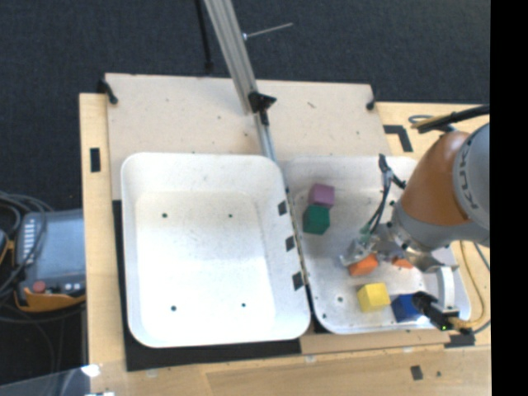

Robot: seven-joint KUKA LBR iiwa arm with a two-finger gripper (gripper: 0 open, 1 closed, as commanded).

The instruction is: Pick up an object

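Observation:
Several small objects lie in the right bin (330, 312). A purple block (322, 194) sits at the back with a green block (316, 219) touching it in front. A yellow block (373, 296) and a blue block (405, 307) lie near the front rim. An orange piece (362, 264) lies in the middle of the bin. My gripper (367, 252) is low in this bin, right at the orange piece and partly covering it. The grey and orange wrist (437, 196) hides the bin's right side. A second bit of orange (403, 262) shows just right of the gripper.
The left bin (206, 246) stands beside the right one, with a rim between them (293, 246). A slanted metal post (235, 48) rises from the back of the bench. Cables (445, 120) run at the right rear.

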